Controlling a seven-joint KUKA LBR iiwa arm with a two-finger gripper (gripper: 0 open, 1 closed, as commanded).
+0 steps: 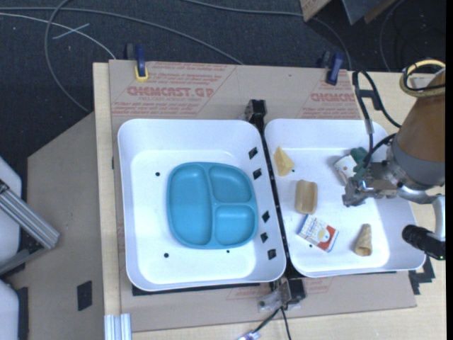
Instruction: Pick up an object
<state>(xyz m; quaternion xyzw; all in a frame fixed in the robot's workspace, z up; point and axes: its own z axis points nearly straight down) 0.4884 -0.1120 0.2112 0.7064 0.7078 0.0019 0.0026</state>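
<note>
The right bin [333, 129] holds several small objects. A pale yellow wedge [283, 161] lies near its left wall, with a tan block [306, 197] just below it. Toward the front edge sit a small white, blue and red box [316, 233] and a tan cone-shaped piece [363, 240]. A white and green item [345, 166] rests beside the gripper [356, 190]. The gripper hangs low over the bin's right half, right of the tan block and above the cone piece. Nothing visible is held in it.
The left bin [141, 147] carries a blue divided plate [211, 205]. Black clips line the divider [265, 190] between the bins. The arm's orange band [428, 122] and cables cover the right bin's far right side. Cardboard [184, 87] lies under both bins.
</note>
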